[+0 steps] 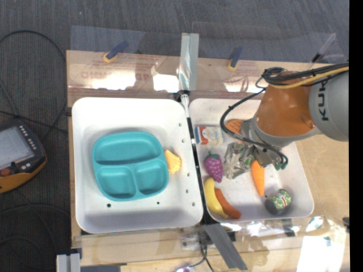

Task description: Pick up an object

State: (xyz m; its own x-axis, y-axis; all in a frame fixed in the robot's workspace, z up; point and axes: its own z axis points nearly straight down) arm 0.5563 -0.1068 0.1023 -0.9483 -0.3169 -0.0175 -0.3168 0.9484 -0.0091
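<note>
My gripper [240, 160] reaches down into the right bin [295, 211], between a bunch of purple grapes [213, 166] on its left and an orange carrot [258, 178] on its right. It sits close to the carrot's top end; whether it touches anything is unclear. A yellow banana [210, 197] and a red-orange sausage [227, 205] lie at the bin's front. A small white and orange carton [208, 135] lies at the back left. A green and grey can [279, 200] rests in the front right corner.
The left bin [85, 208] holds a teal divided plate [130, 164] with a yellow wedge [173, 161] beside its right edge. The arm's orange band [283, 112] and black cables [238, 109] hang over the back of the right bin. A handheld pendant [17, 152] lies far left.
</note>
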